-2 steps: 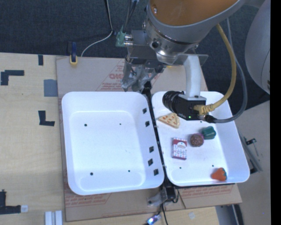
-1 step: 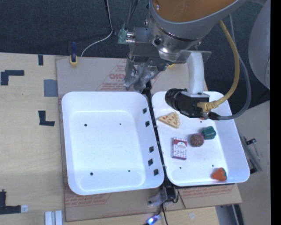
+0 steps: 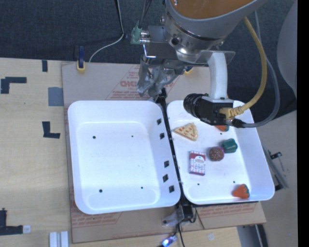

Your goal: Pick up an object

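We note the arm (image 3: 212,14) at 12 o'clock: grey shell with a broad orange band, then a silver metal flange. A white bracket (image 3: 218,77) carries a black cylindrical module (image 3: 205,109). A yellow hose (image 3: 263,62) and a dark cable (image 3: 277,82) loop at 3 o'clock. The pincer (image 3: 152,89) is dull grey metal.

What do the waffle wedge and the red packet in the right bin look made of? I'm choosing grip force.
The waffle wedge looks like moulded hard plastic: matte tan with a raised grid, likely toy food. The red packet looks like a small printed card or plastic box, flat-faced with a white label; which one is unclear. Both lie in the glossy white right bin.
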Robot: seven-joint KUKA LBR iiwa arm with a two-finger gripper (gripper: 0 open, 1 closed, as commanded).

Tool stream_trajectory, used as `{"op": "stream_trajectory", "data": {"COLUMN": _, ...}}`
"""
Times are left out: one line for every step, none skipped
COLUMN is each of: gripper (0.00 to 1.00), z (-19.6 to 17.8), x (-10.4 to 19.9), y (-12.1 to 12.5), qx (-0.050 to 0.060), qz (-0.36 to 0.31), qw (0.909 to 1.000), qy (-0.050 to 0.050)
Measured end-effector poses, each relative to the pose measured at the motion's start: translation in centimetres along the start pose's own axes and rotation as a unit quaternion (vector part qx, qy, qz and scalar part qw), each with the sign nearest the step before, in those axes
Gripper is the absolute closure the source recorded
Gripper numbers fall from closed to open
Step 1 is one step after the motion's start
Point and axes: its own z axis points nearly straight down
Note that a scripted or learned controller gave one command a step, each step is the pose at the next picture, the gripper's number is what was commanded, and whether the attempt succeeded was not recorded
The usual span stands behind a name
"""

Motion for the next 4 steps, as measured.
{"op": "stream_trajectory", "data": {"gripper": 1.00, "z": -1.0, "x": 0.0, "y": 0.0, "qx": 0.001, "qz": -0.001, "qw": 1.0000, "qy": -0.001}}
{"op": "stream_trajectory", "data": {"gripper": 1.00, "z": -1.9, "x": 0.1, "y": 0.0, "qx": 0.001, "qz": -0.001, "qw": 1.0000, "qy": -0.001}}
{"op": "stream_trajectory", "data": {"gripper": 1.00, "z": -2.9, "x": 0.1, "y": 0.1, "qx": 0.002, "qz": -0.002, "qw": 1.0000, "qy": -0.001}}
{"op": "stream_trajectory", "data": {"gripper": 1.00, "z": -3.8, "x": 0.1, "y": 0.1, "qx": 0.003, "qz": -0.002, "qw": 1.0000, "qy": -0.001}}
